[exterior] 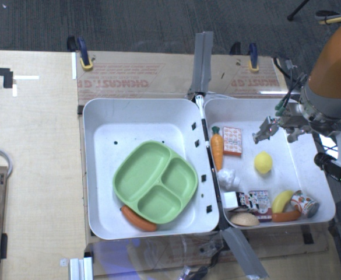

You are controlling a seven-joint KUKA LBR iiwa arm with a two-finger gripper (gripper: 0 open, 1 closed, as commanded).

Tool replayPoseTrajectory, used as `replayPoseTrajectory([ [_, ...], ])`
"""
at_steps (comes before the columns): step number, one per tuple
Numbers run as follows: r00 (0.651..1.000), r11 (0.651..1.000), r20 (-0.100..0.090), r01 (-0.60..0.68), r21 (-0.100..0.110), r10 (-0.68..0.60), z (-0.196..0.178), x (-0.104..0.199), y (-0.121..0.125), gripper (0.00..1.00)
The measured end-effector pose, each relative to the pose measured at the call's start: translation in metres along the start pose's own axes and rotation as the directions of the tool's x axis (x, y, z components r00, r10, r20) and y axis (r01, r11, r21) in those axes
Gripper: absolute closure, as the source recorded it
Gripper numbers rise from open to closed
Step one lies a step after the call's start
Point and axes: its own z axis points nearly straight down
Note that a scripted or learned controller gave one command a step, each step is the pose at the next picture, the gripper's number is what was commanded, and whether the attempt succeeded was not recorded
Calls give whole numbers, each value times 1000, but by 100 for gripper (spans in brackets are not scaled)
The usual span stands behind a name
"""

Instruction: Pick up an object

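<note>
The right bin (324, 214) kept open floor only in its middle, around the lemon (263, 163), which lay apart from everything else. Its left wall was lined by the carrot (217, 147) and the red-patterned card (232, 140), and its near edge was crowded (banana (282, 200), small carton (257, 201), bread roll (245, 219) close together). The tool (279, 128) hung over the far part. In the left bin (100, 127), the green plate (155, 181) filled the centre, leaving bare floor along the far and left walls.
</note>
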Motion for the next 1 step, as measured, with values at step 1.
replayPoseTrajectory([
  [1, 998, 998, -1, 64, 1, -64, 121, -5, -10, 0],
])
